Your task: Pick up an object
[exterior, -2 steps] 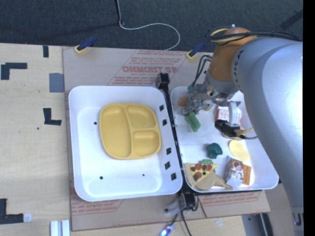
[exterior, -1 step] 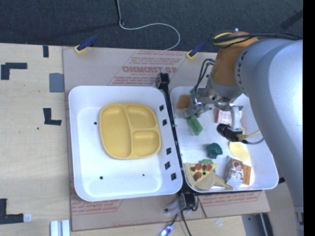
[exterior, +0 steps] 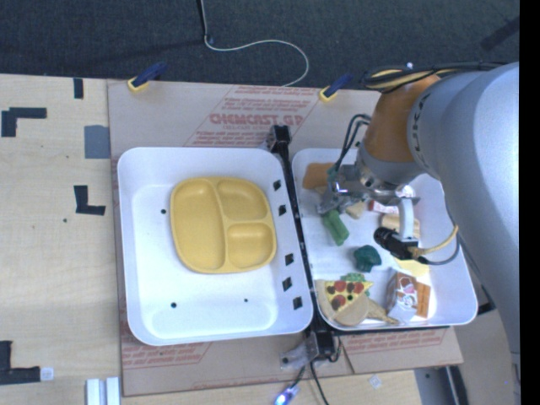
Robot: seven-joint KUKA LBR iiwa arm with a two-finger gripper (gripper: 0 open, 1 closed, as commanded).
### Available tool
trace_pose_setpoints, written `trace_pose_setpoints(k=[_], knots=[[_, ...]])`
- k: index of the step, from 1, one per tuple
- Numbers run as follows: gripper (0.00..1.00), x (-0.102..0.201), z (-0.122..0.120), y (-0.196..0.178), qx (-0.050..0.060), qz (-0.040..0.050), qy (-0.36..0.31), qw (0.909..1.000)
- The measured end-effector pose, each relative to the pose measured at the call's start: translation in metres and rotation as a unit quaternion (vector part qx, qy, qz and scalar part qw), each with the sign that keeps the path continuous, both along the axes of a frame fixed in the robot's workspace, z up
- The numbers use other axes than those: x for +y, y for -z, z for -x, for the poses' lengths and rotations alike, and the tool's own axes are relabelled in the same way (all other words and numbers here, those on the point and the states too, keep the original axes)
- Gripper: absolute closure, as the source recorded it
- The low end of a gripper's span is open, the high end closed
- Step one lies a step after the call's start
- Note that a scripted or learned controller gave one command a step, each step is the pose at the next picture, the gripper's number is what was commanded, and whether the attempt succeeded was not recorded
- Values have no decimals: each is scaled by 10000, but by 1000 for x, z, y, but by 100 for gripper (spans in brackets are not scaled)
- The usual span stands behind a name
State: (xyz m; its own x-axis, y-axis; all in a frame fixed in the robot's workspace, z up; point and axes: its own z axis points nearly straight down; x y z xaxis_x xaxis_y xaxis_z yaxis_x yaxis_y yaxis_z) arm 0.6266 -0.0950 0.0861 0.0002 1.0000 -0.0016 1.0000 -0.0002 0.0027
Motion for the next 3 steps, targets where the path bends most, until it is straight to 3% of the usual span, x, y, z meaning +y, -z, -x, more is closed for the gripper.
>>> trace_pose_setpoints(k=[1,2,3], knots=[[0,1,-43,2,21,-8,-10,10000],[0,0,-15,1,14,-1,0,10000],[0,0,-42,2,28,-11,-17,10000]])
